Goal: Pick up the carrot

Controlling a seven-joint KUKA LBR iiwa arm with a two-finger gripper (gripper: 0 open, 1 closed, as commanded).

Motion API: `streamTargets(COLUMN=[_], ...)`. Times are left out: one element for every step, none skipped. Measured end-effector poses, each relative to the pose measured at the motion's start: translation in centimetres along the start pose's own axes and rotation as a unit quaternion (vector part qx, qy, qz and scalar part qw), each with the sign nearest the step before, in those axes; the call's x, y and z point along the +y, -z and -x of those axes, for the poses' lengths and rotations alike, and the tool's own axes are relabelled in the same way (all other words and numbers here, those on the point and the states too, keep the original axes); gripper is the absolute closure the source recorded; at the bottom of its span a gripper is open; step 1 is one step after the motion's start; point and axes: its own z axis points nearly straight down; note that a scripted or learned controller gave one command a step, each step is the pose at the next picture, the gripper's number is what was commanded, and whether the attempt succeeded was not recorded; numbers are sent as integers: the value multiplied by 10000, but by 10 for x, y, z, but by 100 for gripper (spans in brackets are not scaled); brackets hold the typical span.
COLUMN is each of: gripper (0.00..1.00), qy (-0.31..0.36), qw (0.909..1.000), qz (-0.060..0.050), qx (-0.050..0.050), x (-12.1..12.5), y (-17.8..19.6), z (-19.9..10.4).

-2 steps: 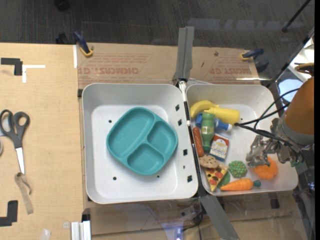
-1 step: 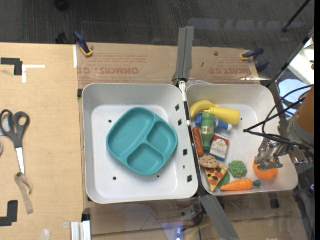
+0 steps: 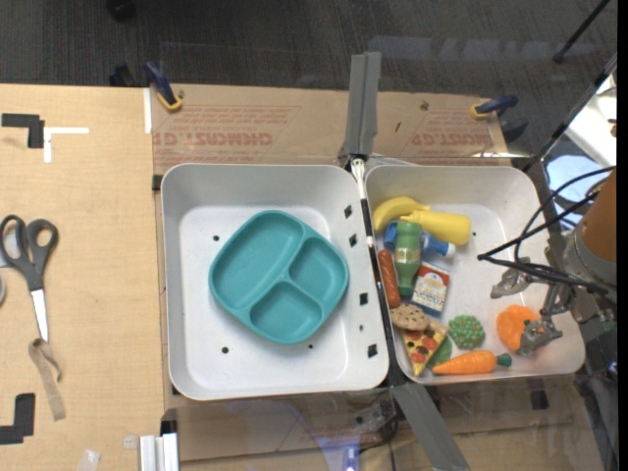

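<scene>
Bench (image 3: 78, 292): pale wood, with scissors (image 3: 29, 263) lying far to the tool's left; brown cardboard (image 3: 255, 135) lies under the bins' far side.
Floor (image 3: 245, 18): dark carpet beyond the bench.
Left bin (image 3: 186, 361): white, shallow, holds a teal divided plate (image 3: 280, 278).
Right bin (image 3: 491, 180): white, holds toy food, among it a banana (image 3: 402, 209) and a pizza slice (image 3: 424, 346).
Tool (image 3: 530, 307): over the right bin's right side, above an orange fruit (image 3: 512, 324); I cannot tell whether its fingers are spread or closed.
Carrot (image 3: 466, 363): lies flat at the bin's near edge, just left of and nearer than the tool.
Carrot axis: runs nearly left to right, narrow tip away from the tool, green top toward it.
</scene>
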Motion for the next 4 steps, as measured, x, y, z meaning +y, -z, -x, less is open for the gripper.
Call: streamTargets(gripper=[0,100,100,100], qy=[-1056,-1037,633,1012], qw=[9944,9946,9980,9949], qz=[1,-3,4,1], qx=[3,-15,2,-6], x=[10,11,-16,-19], y=[-50,-41,-47,86], z=[13,15,-3,22])
